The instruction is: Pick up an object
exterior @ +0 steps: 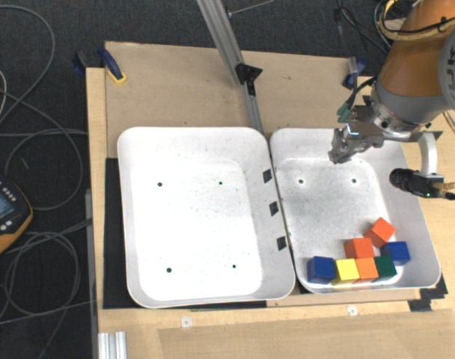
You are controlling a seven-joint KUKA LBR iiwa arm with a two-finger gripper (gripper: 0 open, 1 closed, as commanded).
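Note:
Several small coloured blocks lie clustered in the near right corner of the right bin [317, 200]: an orange block [380, 231], another orange block [358, 247], a blue block [322, 268], a yellow block [347, 270], a green block [385, 267] and a blue block [397, 252]. My gripper [341, 154] hangs over the far end of the same bin, well behind the blocks and apart from them. Nothing shows between its fingers.
The left bin [190, 215] sits beside the right one, with black clips [272, 208] along the shared rims. A slanted metal rail [224, 36] crosses the bench at the back. Cables and a handheld device [3, 212] lie on the floor at left.

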